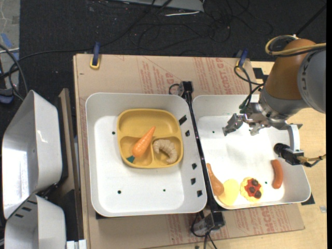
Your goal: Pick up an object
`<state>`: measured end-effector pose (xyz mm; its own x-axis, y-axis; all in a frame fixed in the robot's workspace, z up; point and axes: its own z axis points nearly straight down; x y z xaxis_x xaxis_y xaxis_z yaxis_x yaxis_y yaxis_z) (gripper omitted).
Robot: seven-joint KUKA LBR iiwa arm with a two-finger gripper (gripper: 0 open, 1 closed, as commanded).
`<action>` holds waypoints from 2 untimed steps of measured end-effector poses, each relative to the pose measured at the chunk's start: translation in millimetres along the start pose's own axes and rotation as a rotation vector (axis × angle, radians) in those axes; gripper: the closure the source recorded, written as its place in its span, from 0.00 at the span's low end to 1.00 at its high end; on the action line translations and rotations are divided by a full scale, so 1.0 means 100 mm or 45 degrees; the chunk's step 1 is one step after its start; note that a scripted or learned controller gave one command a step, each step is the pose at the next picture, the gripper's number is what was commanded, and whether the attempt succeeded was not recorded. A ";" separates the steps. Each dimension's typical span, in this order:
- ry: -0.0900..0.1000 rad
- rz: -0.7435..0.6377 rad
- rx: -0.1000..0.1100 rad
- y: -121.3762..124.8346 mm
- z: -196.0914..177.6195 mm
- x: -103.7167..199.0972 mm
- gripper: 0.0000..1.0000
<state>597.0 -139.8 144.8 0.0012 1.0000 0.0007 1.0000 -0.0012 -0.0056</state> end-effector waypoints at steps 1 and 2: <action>0.000 0.000 -0.001 -0.01 0.54 0.01 0.00; -0.001 0.000 -0.008 0.01 0.40 0.01 1.00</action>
